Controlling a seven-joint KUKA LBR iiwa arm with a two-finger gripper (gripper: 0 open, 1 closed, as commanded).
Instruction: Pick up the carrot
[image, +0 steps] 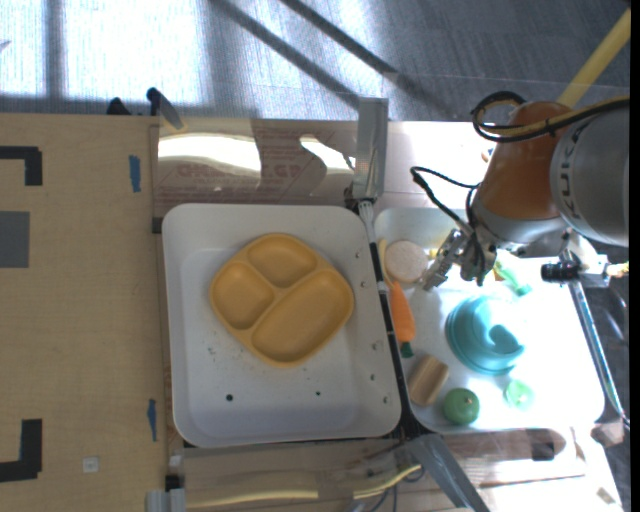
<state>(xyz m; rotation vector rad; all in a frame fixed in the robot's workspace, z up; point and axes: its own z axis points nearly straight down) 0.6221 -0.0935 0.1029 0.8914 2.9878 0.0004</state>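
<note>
Bins: I count two, left bin (190, 330) and right bin (570, 380).
Left bin: one yellow divided plate (282, 297).
Right bin: one carrot (401, 312) against its left wall; one teal bowl (484, 335); one green ball (460, 405); one tan block (427, 379).
End effector (457, 264): hovers right of the carrot, apart; fingers spread, pinching nothing.

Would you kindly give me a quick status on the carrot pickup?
Gripper above right bin, holding nothing. Carrot lies against that bin's left wall, untouched. Teal bowl and round pale piece nearby.
</note>
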